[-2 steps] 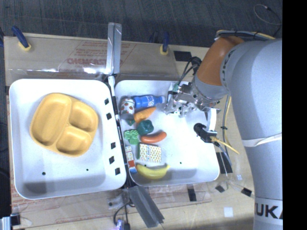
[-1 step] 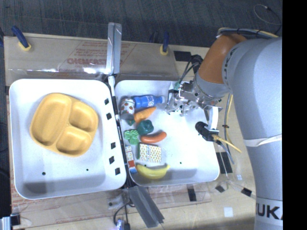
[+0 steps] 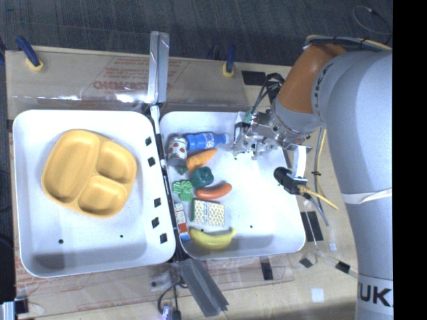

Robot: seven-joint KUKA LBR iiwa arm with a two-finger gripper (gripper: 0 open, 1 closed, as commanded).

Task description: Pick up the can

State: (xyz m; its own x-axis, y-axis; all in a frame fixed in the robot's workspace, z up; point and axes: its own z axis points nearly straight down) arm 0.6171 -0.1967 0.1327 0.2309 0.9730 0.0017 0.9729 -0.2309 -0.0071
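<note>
— Two white bins (image 3: 80,245) sat side by side on the counter (image 3: 67,65). And the arm (image 3: 363,179)?

— Over the right bin's far corner, jaws' state unclear. A yellow tray (image 3: 89,172) filled the left bin.

— The can (image 3: 175,147)?

— Right bin, far left corner, by a blue bottle (image 3: 203,141), carrot (image 3: 201,158) and banana (image 3: 212,237).

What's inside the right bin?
Right bin: can, blue bottle, carrot, green items, sausage, patterned pack, banana, crowded along its left wall. The arm covers the upper right corner.
</note>
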